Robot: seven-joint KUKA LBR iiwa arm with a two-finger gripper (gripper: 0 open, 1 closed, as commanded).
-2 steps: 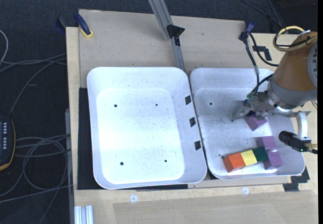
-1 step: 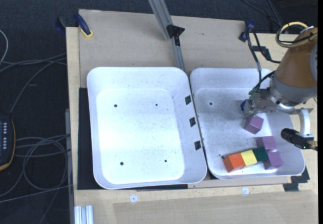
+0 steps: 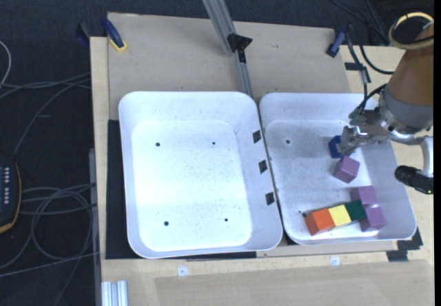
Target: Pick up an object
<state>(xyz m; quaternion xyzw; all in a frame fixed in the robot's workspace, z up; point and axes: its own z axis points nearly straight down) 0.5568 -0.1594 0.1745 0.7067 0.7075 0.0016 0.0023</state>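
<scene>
Left white bin (image 3: 138,160) at nine o'clock on the counter (image 3: 172,39), sitting bare apart from a few dark specks. Metal pole (image 3: 220,12) slanting down from twelve o'clock toward the seam between the two bins. Right white bin (image 3: 296,111) at three o'clock, carrying all the blocks. Orange, yellow and green block row (image 3: 335,217) lying at five o'clock near that bin's front rim, with two purple cubes (image 3: 371,207) touching its right end. Single purple cube (image 3: 346,169) resting apart from that cluster, tilted, just below the jaws (image 3: 348,140). Small blue block (image 3: 335,147) just beside the jaws on their left, close enough that contact cannot be ruled in or out. Jaws low over the bin at about three o'clock, under the grey wrist and orange band; impossible to tell how far apart, and nothing visibly caught between them. Judged from this: approach stage reached, grasp unconfirmed, lift entirely left to do. Likely target either the blue block or the lone purple cube; every block apparently resting on the bin floor.
</scene>
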